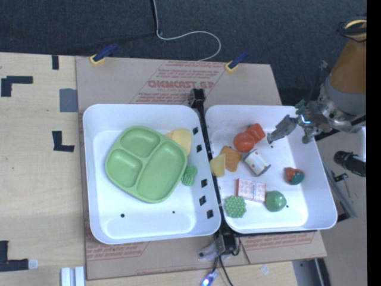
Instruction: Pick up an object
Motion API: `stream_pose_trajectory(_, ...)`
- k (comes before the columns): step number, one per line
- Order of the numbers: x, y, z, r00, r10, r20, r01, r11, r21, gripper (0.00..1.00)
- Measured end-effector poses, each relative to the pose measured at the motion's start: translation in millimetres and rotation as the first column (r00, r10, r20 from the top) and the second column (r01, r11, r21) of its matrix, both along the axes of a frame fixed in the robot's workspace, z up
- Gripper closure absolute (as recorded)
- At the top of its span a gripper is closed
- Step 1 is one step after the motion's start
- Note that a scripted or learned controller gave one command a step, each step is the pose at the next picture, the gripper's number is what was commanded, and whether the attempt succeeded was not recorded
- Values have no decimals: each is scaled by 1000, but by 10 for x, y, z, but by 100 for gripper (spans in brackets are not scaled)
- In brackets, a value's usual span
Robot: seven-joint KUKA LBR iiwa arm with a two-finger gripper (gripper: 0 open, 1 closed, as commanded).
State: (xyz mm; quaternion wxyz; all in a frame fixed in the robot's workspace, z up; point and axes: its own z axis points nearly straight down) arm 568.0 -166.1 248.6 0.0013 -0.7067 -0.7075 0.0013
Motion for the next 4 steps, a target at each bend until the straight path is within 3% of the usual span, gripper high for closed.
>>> stream_pose_trajectory(1,80,381,-1693,1000,0,-1,0,1000,0,0)
stream_pose_trajectory(2,-531,717,-1646,1000,0,2,0,1000,0,0)
stream_pose_trajectory(3,-837,1429,-605,1000,6,6,-6,1000,2,0)
stream_pose_trajectory(4,-782,1968,534,1000,7,11,-7,1000,2,0)
